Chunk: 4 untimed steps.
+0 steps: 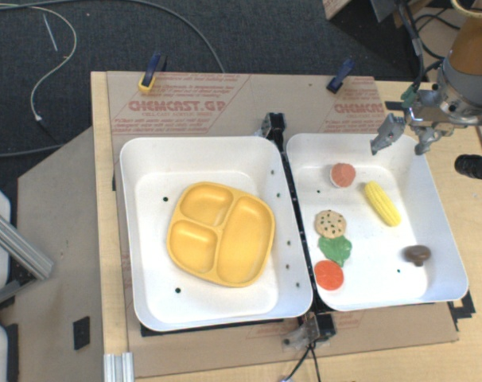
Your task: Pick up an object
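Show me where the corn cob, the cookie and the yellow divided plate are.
corn cob (382, 203), camera view, middle of the cob.
cookie (330, 224), camera view, centre of its speckled top.
yellow divided plate (192, 247), camera view, on the ridge between its compartments.

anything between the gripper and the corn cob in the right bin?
Nothing visible. The gripper, fingers spread, hangs over the right bin's far edge; the corn cob lies uncovered on the bin floor, apart from the pink-topped piece to its left.

jaws (404, 139) open, empty, over right bin's (441, 213) far edge | corn (382, 203) below | yellow tray (221, 232) in left bin (141, 213)
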Tool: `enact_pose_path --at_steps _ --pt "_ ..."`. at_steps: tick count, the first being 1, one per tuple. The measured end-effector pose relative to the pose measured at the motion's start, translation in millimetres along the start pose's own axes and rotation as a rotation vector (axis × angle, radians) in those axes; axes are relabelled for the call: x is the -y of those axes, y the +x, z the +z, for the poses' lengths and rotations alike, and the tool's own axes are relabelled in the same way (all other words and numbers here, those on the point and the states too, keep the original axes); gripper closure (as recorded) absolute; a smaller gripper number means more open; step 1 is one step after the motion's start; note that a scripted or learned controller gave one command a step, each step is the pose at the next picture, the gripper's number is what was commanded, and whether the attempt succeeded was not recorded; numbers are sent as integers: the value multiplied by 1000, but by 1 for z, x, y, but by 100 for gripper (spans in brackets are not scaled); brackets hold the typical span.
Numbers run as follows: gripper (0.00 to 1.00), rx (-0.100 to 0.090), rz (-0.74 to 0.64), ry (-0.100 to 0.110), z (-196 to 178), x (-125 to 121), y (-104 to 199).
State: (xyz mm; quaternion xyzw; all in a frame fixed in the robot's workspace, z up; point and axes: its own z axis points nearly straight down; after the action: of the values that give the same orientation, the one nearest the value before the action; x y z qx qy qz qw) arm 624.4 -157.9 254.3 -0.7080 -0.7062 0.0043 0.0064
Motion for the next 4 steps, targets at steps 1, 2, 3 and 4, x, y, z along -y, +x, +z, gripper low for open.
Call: enact_pose_path --at_steps 1,2,3,4 --pt "0 2 -3 -14 -9 -2 1" --pt "0 1 -4 -10 49 -6 8" --pt "0 2 -5 -11 91 -9 12" --pt "0 4 -4 -16 151 -7 12"
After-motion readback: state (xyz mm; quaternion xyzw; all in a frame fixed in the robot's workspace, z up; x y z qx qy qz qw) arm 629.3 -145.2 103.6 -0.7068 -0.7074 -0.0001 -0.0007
